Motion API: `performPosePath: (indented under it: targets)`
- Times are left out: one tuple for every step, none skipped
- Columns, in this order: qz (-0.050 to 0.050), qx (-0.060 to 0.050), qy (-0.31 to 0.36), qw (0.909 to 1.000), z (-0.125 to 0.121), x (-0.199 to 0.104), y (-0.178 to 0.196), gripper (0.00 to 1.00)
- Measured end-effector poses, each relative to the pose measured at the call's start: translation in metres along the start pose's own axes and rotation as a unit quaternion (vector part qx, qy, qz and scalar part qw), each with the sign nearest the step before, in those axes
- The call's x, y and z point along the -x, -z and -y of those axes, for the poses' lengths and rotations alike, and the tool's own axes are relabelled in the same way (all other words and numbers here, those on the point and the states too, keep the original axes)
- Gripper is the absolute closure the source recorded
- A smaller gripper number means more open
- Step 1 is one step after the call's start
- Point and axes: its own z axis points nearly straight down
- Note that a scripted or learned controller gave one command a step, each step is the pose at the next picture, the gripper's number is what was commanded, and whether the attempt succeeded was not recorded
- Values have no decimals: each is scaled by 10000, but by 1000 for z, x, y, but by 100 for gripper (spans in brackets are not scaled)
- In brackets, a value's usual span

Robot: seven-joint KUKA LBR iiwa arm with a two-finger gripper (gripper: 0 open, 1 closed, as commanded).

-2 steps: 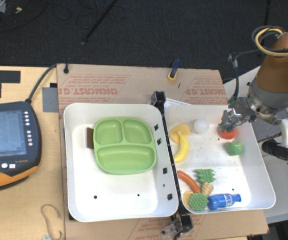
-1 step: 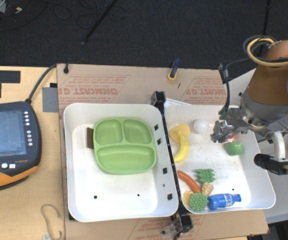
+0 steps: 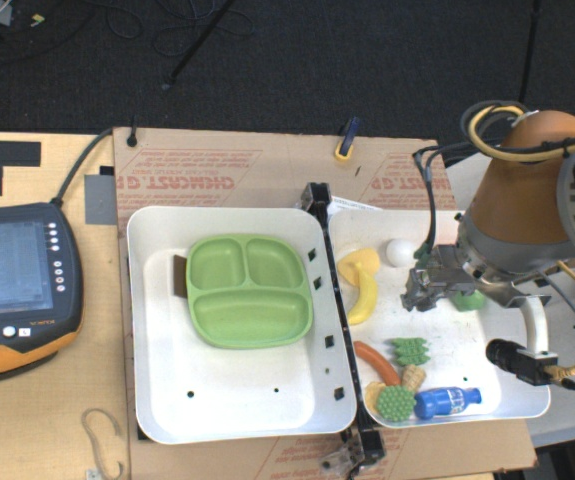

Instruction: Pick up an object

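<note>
Fingers (image 3: 419,296) state unclear, low in right bin (image 3: 527,403), banana (image 3: 360,283) just beside, long axis near-vertical

Smooth, slightly glossy white plastic bins (image 3: 157,268), a matt green plastic divided plate (image 3: 248,291), a glossy yellow plastic banana (image 3: 361,280), a shiny blue plastic bottle (image 3: 447,401) and a knobbly green toy (image 3: 396,403) on matt brown printed cardboard (image 3: 257,173); dark metal gripper (image 3: 419,293).

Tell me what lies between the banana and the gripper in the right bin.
In the camera view, a small white ball sits slightly above the line from the banana to the gripper; otherwise that stretch of right bin floor is bare.
</note>
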Motion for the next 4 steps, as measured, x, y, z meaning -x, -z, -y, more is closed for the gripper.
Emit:
performPosePath:
  targets:
    - [-2, -2, 7, 10000, 26, -54, -10, 100]
    - [1, 9, -1, 10000, 45, -87, 6, 100]
    - [11, 4, -20, 10000, 49, -76, -3, 100]
    - [12, 12, -25, 10000, 42, -73, 2, 100]
